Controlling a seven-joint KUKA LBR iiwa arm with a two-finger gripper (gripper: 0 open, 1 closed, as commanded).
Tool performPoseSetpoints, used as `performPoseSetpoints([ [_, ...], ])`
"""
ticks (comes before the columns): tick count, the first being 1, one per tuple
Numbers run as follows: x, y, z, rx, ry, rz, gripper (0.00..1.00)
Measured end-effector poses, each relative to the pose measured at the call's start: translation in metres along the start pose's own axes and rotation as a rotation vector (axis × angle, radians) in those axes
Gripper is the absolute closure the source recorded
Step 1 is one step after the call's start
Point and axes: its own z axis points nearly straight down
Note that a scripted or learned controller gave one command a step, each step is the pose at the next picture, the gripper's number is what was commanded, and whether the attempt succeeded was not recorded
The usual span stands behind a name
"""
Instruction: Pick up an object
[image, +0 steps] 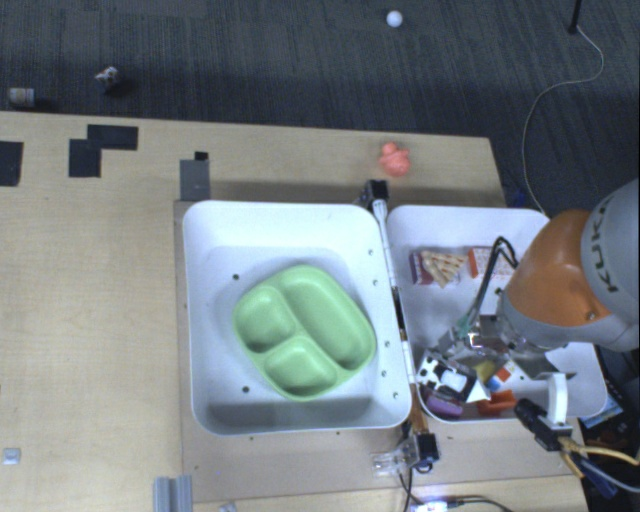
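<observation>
In right bin (440, 235): cracker packet (450, 266) lengthwise left-right (flat).

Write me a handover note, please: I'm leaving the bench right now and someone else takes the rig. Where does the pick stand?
Pincer: low in the right shallow white bin, over the pile of small mixed objects at its near end; grip state cannot be read.
Flat red-and-white printed packet lies at that bin's far end.
Green divided plastic plate lies in the left shallow white bin.
Done: arm is down at the pile.
Left: confirm a grasp, lift an object.
</observation>
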Motion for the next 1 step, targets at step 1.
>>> performPoseSetpoints([
  [1,0.0001,0.0029,-0.0115,-0.008,-0.001,-0.001,1.0],
])
